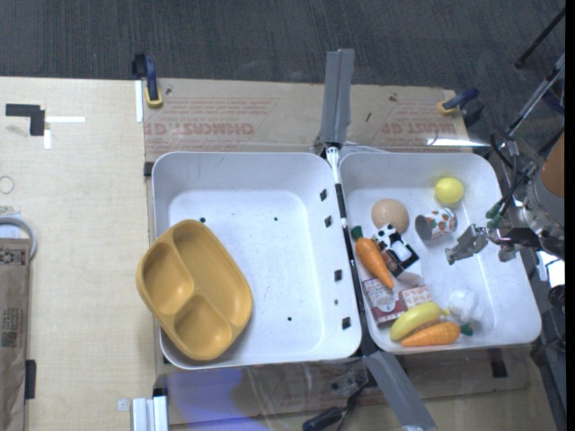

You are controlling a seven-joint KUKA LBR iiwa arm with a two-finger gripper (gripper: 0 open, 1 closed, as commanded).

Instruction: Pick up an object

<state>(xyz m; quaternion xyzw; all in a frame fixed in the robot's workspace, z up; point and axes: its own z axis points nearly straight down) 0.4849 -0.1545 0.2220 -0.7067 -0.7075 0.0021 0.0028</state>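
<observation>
Orange carrots [374, 260] and banana [415, 318] crowd beside tool [469, 243].

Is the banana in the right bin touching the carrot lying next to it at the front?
Touching. The camera view shows the banana lying right against the front carrot, their long sides meeting with no white bin floor between them.

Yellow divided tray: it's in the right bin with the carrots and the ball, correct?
Not quite. The camera view shows the yellow divided tray in the left bin; the carrots and ball are in the right bin.
</observation>
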